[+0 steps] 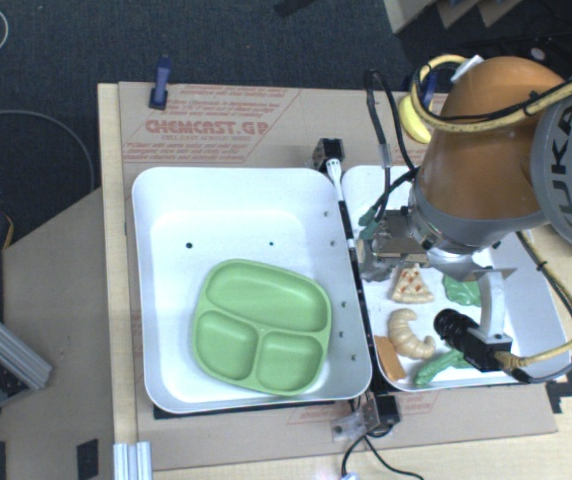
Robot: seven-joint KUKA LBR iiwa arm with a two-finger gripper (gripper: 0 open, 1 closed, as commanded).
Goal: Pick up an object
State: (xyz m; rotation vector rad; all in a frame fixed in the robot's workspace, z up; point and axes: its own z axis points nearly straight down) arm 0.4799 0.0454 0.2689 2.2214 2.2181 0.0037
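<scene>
White plastic forms the two shallow bins, which are set side by side on a brown cardboard sheet (pixel 206 118) printed with red letters; in the left bin (pixel 166 258) a green divided plate (pixel 263 325) with three compartments is laid, towards 6 o'clock of the bin floor; the right bin (pixel 544 298) is partly covered by the arm (pixel 486 158), whose orange band is seen above the wrist; the gripper (pixel 386 253) is placed over the 9 o'clock side of this bin, just beside the wall next to the left bin; how far the claw is open cannot be told, and whether anything is held by it cannot be told either; small toy foods are spread on the floor of the right bin; a pizza slice (pixel 411 285) is found near the gripper, at 4 o'clock from it; a pale croissant (pixel 409 334) is lying at 6 o'clock from the slice, apart from it; a green leaf (pixel 461 290) is seen at 3 o'clock from the slice; a long green pod (pixel 436 368) is laid near the 6 o'clock edge.
</scene>
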